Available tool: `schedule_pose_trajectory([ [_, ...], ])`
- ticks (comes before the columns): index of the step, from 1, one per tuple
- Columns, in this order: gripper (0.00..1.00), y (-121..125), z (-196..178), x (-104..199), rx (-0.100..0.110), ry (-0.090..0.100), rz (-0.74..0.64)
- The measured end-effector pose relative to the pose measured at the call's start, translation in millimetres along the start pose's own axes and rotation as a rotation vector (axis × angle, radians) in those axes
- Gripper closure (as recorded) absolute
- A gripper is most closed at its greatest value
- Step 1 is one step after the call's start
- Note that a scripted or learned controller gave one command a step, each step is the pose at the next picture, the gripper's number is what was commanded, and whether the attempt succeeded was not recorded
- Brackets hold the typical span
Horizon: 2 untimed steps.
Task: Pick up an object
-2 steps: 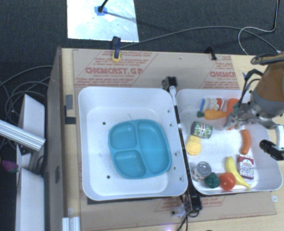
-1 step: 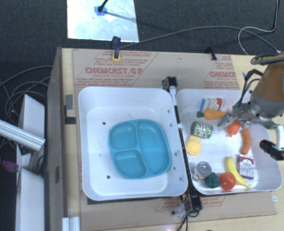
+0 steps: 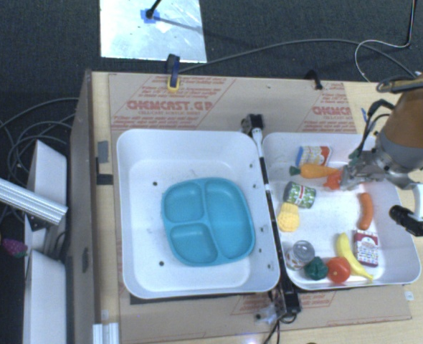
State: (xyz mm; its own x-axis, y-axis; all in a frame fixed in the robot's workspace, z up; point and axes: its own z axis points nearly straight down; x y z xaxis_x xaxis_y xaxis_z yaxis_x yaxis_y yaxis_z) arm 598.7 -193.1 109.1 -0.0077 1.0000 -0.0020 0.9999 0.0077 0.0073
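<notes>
Arm: grey KUKA arm (image 3: 412, 138) with an orange band above the wrist, entering from the right edge, wrist bent down over the back right part of the right bin.
End effector: metal end effector (image 3: 351, 174) low inside the right shallow white bin (image 3: 405, 264), just beside the orange carrot-shaped toy (image 3: 319, 170) and a small red-orange piece (image 3: 333, 181). Cannot tell how it is set or whether it grips anything; nothing visibly lifted.
Right bin, back: small white can with red and green label (image 3: 312, 154), lying behind the carrot toy.
Right bin, middle: green-labelled tin can (image 3: 299, 195) on its side; yellow corn-shaped toy (image 3: 289, 218) just in front of it; orange-red sausage-shaped toy (image 3: 366, 210) to the right.
Right bin, front: silver round can (image 3: 302, 251), dark green lumpy toy (image 3: 315, 268), red tomato-shaped toy (image 3: 338, 269), yellow plastic banana (image 3: 346, 253), red and white small carton (image 3: 366, 248), clustered close together.
Left bin: left shallow white bin (image 3: 136, 163) holds a light blue three-compartment plastic tray (image 3: 208, 221), lying flat.
Worktop: brown cardboard-covered worktop (image 3: 219, 99) under both bins, red print on it.
</notes>
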Motion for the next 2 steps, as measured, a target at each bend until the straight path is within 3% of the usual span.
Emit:
schedule_pose_trajectory([
  [1, 0.00, -0.1, 0.1, 0.0, 0.000, 0.000, 0.000],
  [2, 0.00, 30.1, 25.1, 35.2, 0.007, 0.003, 0.004],
])
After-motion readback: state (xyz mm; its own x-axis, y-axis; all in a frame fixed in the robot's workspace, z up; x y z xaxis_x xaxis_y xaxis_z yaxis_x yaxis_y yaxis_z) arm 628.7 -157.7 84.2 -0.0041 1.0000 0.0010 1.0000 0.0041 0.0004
